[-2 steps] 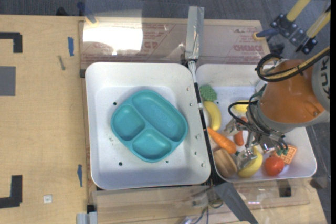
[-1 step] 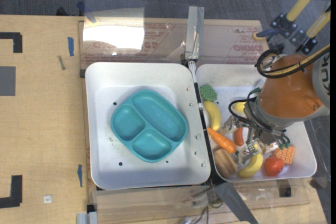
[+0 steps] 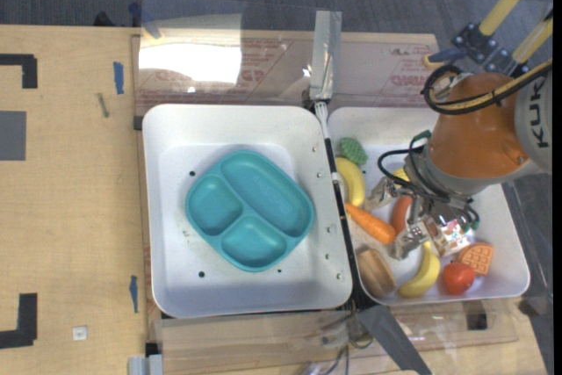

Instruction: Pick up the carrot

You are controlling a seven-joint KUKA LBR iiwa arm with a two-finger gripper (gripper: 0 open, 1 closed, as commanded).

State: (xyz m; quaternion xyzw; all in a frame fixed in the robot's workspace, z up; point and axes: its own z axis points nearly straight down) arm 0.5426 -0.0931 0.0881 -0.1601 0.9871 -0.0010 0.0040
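Carrot (image 3: 370, 224): orange, lying aslant in right bin (image 3: 518, 277), left of centre, touching no fingers.
Gripper (image 3: 420, 228): low over right bin, just right of carrot; fingers' state cannot tell, cluttered view.
Neighbours: banana (image 3: 352, 180) just far of carrot, second banana (image 3: 422, 274) and tomato (image 3: 457, 277) nearer.
Left bin (image 3: 167, 277): holds teal divided plate (image 3: 250, 208).

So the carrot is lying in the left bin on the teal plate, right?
Not quite. The camera view shows the carrot lying in the right bin, among the other toy foods, beside a banana. The teal plate sits in the left bin.
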